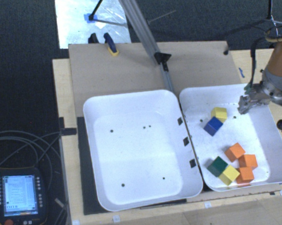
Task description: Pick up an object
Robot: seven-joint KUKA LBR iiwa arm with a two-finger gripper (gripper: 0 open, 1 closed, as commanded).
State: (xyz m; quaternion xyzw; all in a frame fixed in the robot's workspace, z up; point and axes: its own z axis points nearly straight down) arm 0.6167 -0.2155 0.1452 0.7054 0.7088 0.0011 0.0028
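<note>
The right white bin (276, 142) holds several blocks. A yellow block (219, 113) and a blue block (213, 126) lie together near its middle. Toward the front sit a green block (217, 166), a second yellow block (230, 174) and three orange blocks (235, 152) (248, 161) (244, 175). My gripper (246, 104) hangs over the bin's upper right part, a little right of the yellow and blue blocks, with nothing seen between its fingers.
The left white bin (92, 138) sits beside the right one. A grey pole (143, 28) slants over the bench's back. A teach pendant (18, 196) lies on the floor at the left. A yellow-handled tool (110, 44) rests at the bench's back edge.
</note>
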